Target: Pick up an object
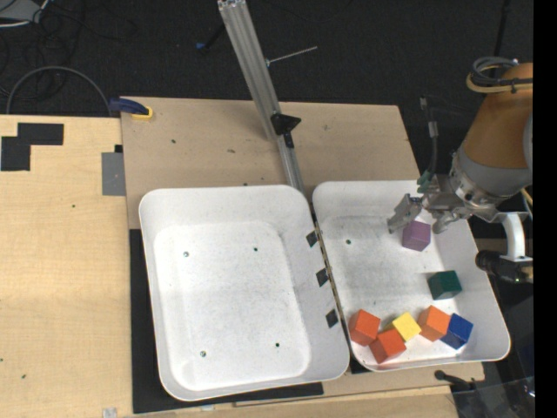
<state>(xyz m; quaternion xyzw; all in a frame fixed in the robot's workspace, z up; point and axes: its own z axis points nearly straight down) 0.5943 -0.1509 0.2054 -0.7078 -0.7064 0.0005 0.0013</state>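
My gripper hangs over the upper part of the right bin, on the arm that reaches in from the right. A purple cube lies directly under its tip, touching it or nearly so; I cannot make out whether it is gripped. Further down the bin a dark green cube lies by itself. Near the front edge sit two orange-red cubes, a yellow cube, an orange cube and a blue cube, packed close together.
The left bin sits beside the right one, with black clips along the shared rim. A slanted aluminium bar rises behind the bins. Wooden bench surface lies to the left and behind.
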